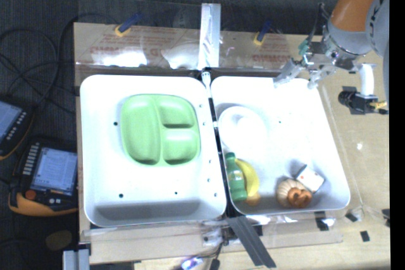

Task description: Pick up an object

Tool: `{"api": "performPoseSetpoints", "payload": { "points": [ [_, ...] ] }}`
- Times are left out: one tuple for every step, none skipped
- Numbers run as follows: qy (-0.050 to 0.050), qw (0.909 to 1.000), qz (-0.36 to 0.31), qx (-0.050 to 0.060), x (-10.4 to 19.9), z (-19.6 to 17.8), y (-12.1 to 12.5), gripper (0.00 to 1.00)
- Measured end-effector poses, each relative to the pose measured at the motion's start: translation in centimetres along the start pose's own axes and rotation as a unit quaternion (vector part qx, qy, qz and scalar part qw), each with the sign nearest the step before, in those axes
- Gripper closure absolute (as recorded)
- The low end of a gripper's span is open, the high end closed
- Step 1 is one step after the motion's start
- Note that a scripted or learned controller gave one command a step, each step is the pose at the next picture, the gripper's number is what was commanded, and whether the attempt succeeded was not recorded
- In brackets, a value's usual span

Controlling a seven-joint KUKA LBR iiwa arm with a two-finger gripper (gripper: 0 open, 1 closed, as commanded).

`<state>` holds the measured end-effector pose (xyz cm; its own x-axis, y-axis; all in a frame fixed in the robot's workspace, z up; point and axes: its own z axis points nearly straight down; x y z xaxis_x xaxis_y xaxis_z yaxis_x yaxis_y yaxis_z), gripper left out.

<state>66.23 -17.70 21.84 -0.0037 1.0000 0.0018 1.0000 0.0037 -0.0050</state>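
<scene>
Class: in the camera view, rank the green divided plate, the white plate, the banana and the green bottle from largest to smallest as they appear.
1. Green divided plate
2. White plate
3. Banana and green bottle: they look about alike in size and overlap, so I would not rank them.

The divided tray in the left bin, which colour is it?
Light green divided tray, seen in the camera view.

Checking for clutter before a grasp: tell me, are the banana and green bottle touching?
Touching: the camera view shows the banana pressed along the green bottle, no gap.
</scene>
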Motion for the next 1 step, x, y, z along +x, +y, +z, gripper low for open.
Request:
{"api": "performPoseSetpoints", "payload": {
  "points": [
    [0.0,0.9988,-0.049,0.0,4.85,10.54,-3.29,0.0]
  ]
}}
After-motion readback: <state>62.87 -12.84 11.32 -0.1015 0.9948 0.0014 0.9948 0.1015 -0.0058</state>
